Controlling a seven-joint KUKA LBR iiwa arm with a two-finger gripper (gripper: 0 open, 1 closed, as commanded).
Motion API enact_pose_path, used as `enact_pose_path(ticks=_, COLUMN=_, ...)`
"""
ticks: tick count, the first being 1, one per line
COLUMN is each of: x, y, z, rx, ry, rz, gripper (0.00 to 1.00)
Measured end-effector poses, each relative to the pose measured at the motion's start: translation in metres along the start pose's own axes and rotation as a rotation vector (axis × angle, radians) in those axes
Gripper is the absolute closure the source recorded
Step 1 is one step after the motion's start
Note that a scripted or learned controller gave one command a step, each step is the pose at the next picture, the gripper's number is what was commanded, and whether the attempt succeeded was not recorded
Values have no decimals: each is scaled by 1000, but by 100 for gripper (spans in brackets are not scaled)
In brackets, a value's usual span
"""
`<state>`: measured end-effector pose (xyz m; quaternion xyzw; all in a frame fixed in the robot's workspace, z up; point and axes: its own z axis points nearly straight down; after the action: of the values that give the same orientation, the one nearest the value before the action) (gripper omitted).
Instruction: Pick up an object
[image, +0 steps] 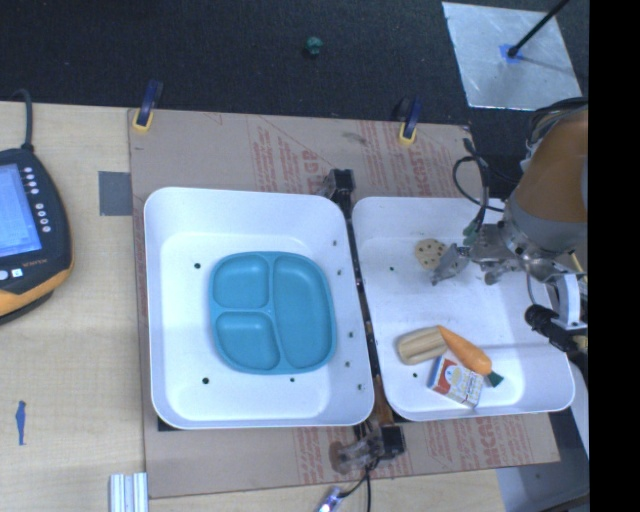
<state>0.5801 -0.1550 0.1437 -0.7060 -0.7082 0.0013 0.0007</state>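
1. I see the grey two-finger gripper (452, 264) low over the right white bin (392, 392); I cannot tell its state.
2. The round perforated tan cookie (430, 250) lies just beside it.
3. The orange toy carrot (466, 352) lies nearer the bin's front.

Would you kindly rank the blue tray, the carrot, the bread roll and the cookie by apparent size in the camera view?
1. blue tray
2. carrot
3. bread roll, partly covered by the carrot, so this order is unsure
4. cookie
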Motion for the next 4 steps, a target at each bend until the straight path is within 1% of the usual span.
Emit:
enact_pose_path(ticks=1, x=-14, y=67, z=53, rx=1, ry=2, rz=-1, gripper=0)
enact_pose_path(ticks=2, x=-13, y=76, z=51, rx=-2, ry=1, rz=-2, gripper=0)
enact_pose_path(ticks=4, x=19, y=76, z=52, rx=2, ry=2, rz=-3, gripper=0)
